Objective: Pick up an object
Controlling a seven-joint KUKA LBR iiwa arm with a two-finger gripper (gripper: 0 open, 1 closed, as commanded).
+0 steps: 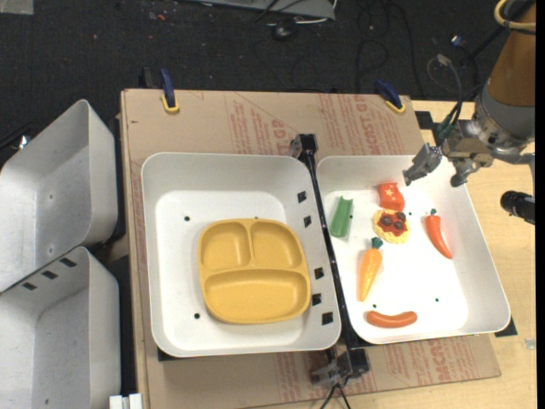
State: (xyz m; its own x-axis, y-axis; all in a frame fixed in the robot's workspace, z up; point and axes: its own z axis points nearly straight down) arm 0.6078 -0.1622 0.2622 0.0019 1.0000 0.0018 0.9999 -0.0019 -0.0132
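Brown bench [255,122], perhaps cardboard-topped, bears two white bins [162,177].

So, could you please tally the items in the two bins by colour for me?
Yellow: 2, the divided tray and the small pizza piece
Orange: 2, the carrot and the sausage
Red: 2, the chilli and the red piece
Green: 1, the green piece
Total: 7

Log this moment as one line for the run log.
hand: open, above right bin's far edge | holding: nothing | nearest: red toy | yellow tray: left bin
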